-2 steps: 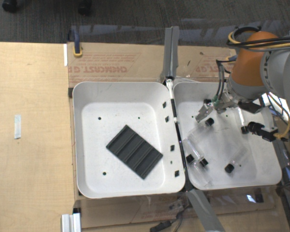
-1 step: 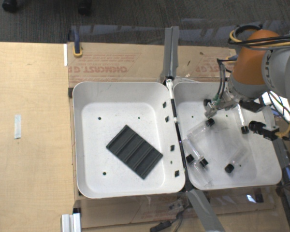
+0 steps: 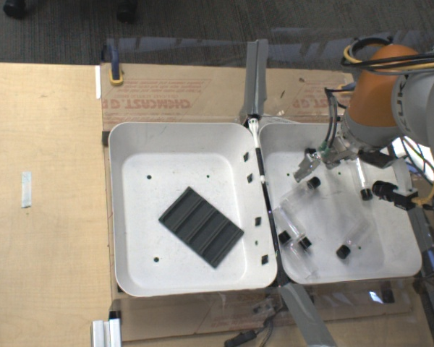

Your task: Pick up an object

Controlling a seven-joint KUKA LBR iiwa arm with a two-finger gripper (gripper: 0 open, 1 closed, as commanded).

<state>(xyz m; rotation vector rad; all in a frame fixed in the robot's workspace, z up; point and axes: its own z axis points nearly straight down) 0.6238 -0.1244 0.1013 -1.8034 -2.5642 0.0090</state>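
A dark grey ribbed rectangular slab [image 3: 201,227] lies flat and turned at a slant in the middle of the left bin [image 3: 130,150]. In the right bin [image 3: 398,262] a clear plastic item [image 3: 325,223] lies near the middle, hard to make out, with small black pieces [image 3: 342,251] near its front edge. My gripper [image 3: 340,186] hangs over the back half of the right bin, just behind the clear item. Its two fingers are spread apart, open, and I see nothing between them.
The grey arm with its orange band [image 3: 380,85] comes in over the right bin's back right corner, with cables beside it. A grey divider bar [image 3: 257,78] stands between the bins at the back. Brown cardboard [image 3: 173,92] lies behind the bins.
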